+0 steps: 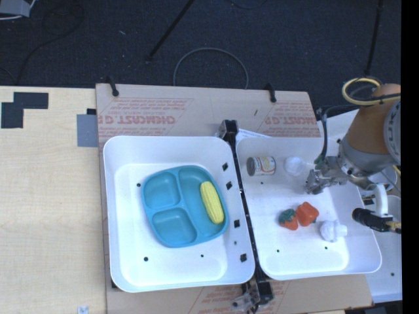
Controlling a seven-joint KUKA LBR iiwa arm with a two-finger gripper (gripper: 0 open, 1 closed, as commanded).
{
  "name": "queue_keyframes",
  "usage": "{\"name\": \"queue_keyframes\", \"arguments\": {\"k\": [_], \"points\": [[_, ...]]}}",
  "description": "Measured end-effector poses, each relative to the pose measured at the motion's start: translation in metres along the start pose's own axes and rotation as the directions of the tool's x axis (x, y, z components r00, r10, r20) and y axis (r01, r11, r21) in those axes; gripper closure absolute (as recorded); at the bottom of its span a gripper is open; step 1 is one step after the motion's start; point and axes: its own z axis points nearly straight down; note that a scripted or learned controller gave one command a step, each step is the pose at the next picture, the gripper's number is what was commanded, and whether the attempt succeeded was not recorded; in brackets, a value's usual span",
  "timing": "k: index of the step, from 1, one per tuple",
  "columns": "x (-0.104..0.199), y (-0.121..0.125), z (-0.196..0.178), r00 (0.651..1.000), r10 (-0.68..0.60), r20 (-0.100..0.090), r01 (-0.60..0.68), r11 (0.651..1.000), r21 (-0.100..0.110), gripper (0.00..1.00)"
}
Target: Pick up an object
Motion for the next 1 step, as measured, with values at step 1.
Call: {"name": "queue_keyframes", "arguments": {"k": [1], "points": [[-0.0042,-0.0065,-0.0601,1.0,0.004,0.002,-0.004,1.0,-0.005,1.0]]}}
